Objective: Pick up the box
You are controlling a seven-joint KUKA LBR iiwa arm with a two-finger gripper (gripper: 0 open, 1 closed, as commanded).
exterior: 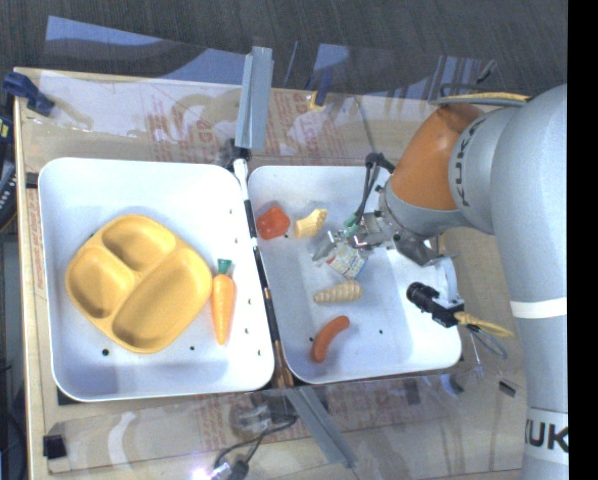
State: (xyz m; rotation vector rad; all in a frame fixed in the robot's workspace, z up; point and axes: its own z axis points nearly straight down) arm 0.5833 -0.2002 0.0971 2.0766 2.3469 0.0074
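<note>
A small pale box (351, 264) with green print lies near the middle of the right bin (419, 348). My gripper (341, 246) reaches in from the right and hangs right over the box, covering its upper part. Whether it touches the box is unclear from this angle. The grey arm with its orange band (429, 168) stretches over the bin's right side.
In the right bin lie a red vegetable (272, 221), a yellow wedge (311, 223), a beige pastry (337, 293) just below the box, and a sausage (328, 337). The left bin (79, 368) holds a yellow divided plate (137, 282) and a carrot (223, 304).
</note>
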